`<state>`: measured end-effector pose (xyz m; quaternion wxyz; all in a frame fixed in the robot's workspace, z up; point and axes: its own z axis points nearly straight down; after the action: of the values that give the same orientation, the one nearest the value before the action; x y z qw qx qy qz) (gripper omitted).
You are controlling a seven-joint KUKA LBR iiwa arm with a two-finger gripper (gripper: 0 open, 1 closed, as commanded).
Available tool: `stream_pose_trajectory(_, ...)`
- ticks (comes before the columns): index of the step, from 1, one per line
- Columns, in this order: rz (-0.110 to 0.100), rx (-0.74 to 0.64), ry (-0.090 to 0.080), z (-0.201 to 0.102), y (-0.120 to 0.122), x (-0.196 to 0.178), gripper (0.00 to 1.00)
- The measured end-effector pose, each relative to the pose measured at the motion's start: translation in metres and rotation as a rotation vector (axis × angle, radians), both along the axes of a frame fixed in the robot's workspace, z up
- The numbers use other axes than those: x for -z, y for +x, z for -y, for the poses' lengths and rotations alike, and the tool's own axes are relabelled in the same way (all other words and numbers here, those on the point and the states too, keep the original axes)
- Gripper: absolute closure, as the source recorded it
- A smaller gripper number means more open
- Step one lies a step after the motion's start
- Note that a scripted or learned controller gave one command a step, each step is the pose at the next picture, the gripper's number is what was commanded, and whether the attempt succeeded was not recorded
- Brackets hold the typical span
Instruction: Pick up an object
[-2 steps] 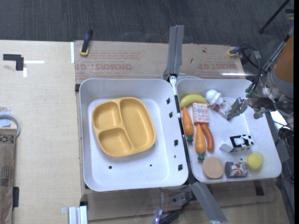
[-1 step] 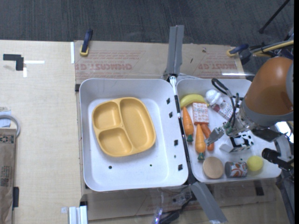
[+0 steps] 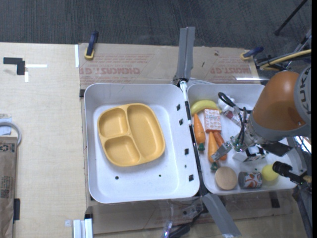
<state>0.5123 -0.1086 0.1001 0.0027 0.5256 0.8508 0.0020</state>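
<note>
arm: the grey arm with the orange band (image 3: pixel 280 103) reaches in from the right over the right-hand shallow white bin (image 3: pixel 257 90).
gripper: the two-finger gripper (image 3: pixel 224 151) is low over the middle of that bin; whether its fingers are spread or pressed together cannot be told.
objects at the tips: two orange plastic carrots (image 3: pixel 214 144) lie directly under and beside the gripper tip; contact cannot be judged.
nearby: a white and red carton (image 3: pixel 212 119) lies just above them, a yellow plastic banana (image 3: pixel 204 105) beyond it.
front edge: a round tan disc (image 3: pixel 226 178), a small printed tin can (image 3: pixel 250 180) and a yellow ball (image 3: pixel 270 173) sit in a row.
left bin: the left-hand white bin (image 3: pixel 99 182) holds a yellow three-compartment plastic plate (image 3: pixel 131 133).
</note>
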Motion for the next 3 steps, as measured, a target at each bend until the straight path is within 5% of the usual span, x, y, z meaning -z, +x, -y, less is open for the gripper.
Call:
stream_pose_trajectory(1, 0.002, 0.006, -0.002, 0.0021, 0.0005, -0.0089, 1.00)
stream_pose_trajectory(2, 0.002, 0.005, -0.002, 0.0021, 0.0005, -0.0089, 0.00)
stream_pose_trajectory(3, 0.003, 0.009, -0.002, 0.0027, 0.0013, -0.0178, 1.00)
